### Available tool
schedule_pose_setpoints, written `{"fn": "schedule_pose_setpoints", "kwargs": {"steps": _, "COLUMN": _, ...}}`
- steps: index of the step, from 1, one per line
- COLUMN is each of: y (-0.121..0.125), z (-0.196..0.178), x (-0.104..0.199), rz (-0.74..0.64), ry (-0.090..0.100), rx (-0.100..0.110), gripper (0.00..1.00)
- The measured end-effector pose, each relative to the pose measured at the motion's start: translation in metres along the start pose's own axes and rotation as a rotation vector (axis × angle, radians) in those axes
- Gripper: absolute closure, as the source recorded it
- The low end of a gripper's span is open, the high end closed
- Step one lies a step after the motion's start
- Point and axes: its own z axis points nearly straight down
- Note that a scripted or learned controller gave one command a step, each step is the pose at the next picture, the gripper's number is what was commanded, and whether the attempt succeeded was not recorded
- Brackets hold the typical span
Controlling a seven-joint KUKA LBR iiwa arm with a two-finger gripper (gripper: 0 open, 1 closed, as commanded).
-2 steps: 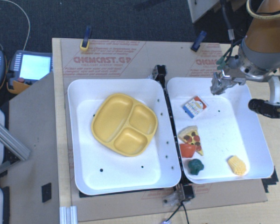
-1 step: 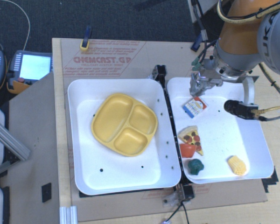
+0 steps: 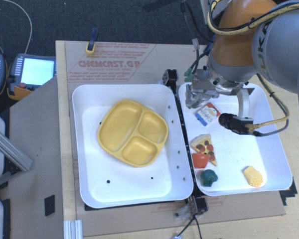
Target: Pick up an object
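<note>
Hanging over the right bin (image 3: 270,144): we see the arm (image 3: 241,31) with its wrist low at the bin's far left corner, right by a small blue-and-white packet (image 3: 208,115).
Jaws: the wrist body hides them, so we cannot tell how far apart they stand or whether anything sits between them.
Packet: it lies flat on the bin floor near the wall shared with the left bin (image 3: 89,176). We judge it the likeliest target.
Other candidates: a pizza slice (image 3: 204,145), a red piece (image 3: 200,160) and a green piece (image 3: 208,177) are bunched along that same wall. A yellow corn cob (image 3: 253,176) lies well apart from them.
Left bin: it holds a yellow divided plate (image 3: 133,132), away from the arm.
Risk, thin packet: we think the jaws could close above it and come up with nothing.
Risk, wall: a descent slightly off could strike the bin's edge.
Risk, nudging: a glancing touch could push the packet aside.
</note>
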Motion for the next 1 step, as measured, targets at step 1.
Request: {"fn": "schedule_pose_setpoints", "kwargs": {"steps": 1, "y": -0.0023, "z": 0.0156, "x": 0.0485, "rz": 0.000, "ry": 0.000, "rx": 0.001, "gripper": 1.00}}
